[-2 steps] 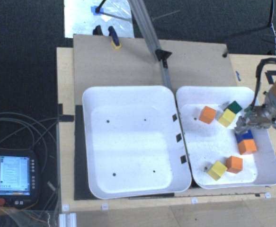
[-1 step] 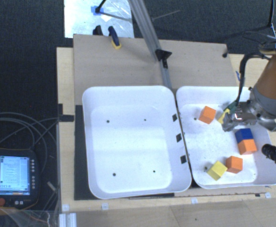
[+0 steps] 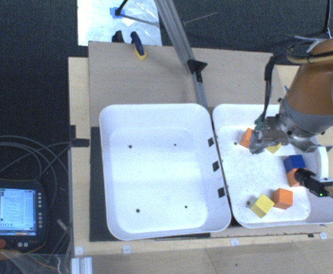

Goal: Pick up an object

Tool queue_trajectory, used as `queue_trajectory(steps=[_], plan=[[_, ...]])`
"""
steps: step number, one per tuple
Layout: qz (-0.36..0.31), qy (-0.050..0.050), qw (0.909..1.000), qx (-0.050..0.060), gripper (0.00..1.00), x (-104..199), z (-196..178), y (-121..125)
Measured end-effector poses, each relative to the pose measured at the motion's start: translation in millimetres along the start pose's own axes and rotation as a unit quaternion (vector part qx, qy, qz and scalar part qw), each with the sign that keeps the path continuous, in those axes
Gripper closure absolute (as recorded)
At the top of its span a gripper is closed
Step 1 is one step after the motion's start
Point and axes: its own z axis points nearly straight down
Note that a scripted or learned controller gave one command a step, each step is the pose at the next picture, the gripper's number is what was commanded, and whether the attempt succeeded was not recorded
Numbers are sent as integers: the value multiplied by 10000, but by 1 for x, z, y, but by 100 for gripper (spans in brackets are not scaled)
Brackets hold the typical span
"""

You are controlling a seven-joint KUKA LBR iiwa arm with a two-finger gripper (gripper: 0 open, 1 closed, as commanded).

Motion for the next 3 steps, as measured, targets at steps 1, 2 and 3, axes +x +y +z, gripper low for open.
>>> queue_trajectory(steps=[1,2,3], plan=[[4,-1,10000,3,100,48,7,16],[0,2,10000,4,100,102,8,27],[4,3,10000,-8,100,149,-10,47]])
